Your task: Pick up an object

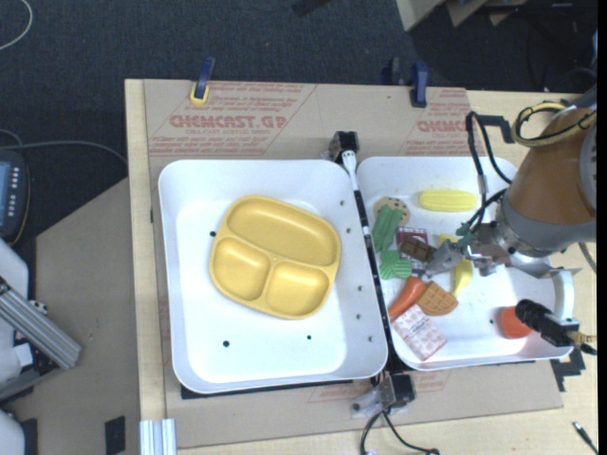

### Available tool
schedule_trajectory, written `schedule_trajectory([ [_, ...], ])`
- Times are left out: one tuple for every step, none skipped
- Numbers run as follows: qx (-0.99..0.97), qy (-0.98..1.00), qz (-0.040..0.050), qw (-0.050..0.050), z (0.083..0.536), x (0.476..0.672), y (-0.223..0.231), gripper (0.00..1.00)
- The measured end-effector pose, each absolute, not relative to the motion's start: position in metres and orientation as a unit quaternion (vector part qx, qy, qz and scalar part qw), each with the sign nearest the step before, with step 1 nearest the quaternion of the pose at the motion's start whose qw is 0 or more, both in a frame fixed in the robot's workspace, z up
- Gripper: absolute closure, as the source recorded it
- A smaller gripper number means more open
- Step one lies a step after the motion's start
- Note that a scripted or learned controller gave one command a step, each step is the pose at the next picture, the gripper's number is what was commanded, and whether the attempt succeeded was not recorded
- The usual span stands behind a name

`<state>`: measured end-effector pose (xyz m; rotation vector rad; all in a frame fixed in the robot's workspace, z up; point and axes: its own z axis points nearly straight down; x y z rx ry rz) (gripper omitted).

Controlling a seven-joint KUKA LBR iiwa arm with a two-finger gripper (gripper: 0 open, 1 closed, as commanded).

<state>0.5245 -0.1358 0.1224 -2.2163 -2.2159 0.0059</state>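
A: Camera view. Claw (453,257) sits low in the right bin (479,351), over the heap by the divider. Arm (555,183) comes in from the right, wrist bent down and leftward.

B: Which thing lies closest?

A: Brown block (413,247) just left of the claw tip, yellow banana piece (462,275) just beside it on the near side. Green piece (388,226) farther left, its long axis running far to near. Carrot (406,297) near-left, slanted.

B: Claw state?

A: Cannot tell how far apart it stands; the tip is dark clutter against the toys. Nothing visibly held.

B: Elsewhere?

A: Corn (447,200) far side, lying left to right. Red tomato (513,323) near-right. Yellow tray (274,255) alone in the left bin (190,339). My guess: a short drop leftward onto the brown block.
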Motion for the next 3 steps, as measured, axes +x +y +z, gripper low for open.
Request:
schedule_trajectory([
  [-0.707, -0.707, 0.0010, 0.002, 0.082, 0.524, -0.135, 0.00],
  [-0.708, -0.706, -0.0003, 0.000, 0.095, 0.525, -0.136, 1.00],
  [-0.707, -0.708, -0.0016, -0.003, 0.147, 0.524, -0.126, 1.00],
])
